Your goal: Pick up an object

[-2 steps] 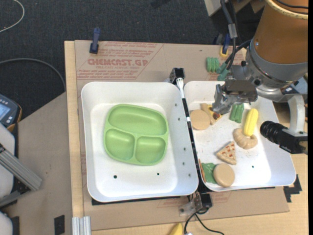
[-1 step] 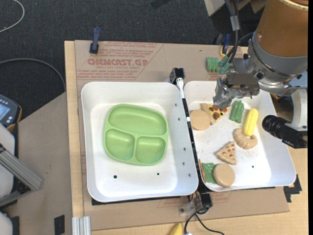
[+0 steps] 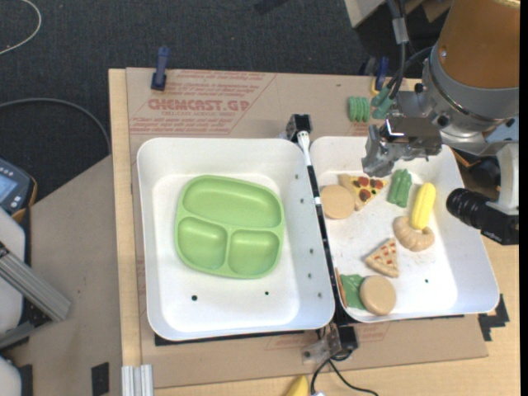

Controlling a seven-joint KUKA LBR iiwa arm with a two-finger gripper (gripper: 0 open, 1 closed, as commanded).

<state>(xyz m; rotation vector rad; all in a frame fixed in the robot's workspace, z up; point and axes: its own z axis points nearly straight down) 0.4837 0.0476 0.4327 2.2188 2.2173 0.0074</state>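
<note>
Gripper (image 3: 378,165) low over right bin (image 3: 470,299), finger state unclear, above flat pizza slice (image 3: 367,188) with red and yellow toppings, beside green pickle (image 3: 400,187)

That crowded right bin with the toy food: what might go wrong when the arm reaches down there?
The end effector hangs over the small pizza slice with red dots, which lies close to the green ridged toy vegetable and the round tan cookie. It could nudge a neighbour or catch two things at once. Small flat pieces may also slip free as it lifts.
</note>
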